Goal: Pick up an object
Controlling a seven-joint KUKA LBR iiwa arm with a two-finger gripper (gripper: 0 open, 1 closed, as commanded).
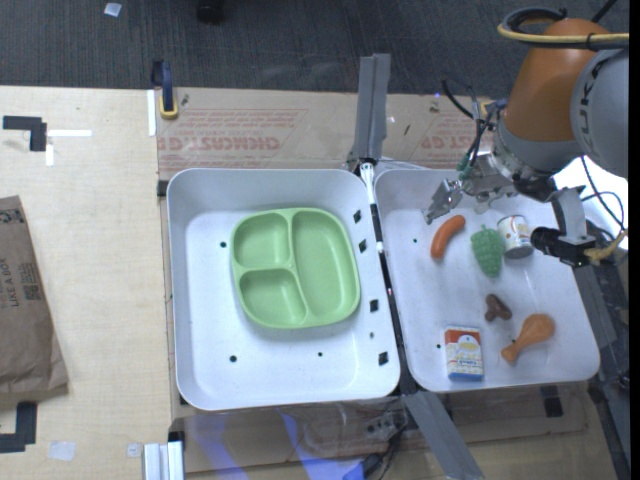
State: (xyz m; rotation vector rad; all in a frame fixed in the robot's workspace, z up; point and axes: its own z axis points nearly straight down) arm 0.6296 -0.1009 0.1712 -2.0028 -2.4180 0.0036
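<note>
The gripper (447, 198) hangs over the far part of the right bin (570, 368), just above the upper end of the orange sausage (447, 236); its fingers stand slightly apart with nothing between them. Risk, as judged from here: the sausage lies tilted, so a descent off its axis could pinch one end and roll it aside; the green knobbly toy (488, 251) and small can (515, 236) lie close enough to be nudged. The right bin also holds a brown piece (497, 308), a drumstick (529, 336) and a small box (463, 353); the left bin (200, 368) holds a green divided plate (296, 266).
</note>
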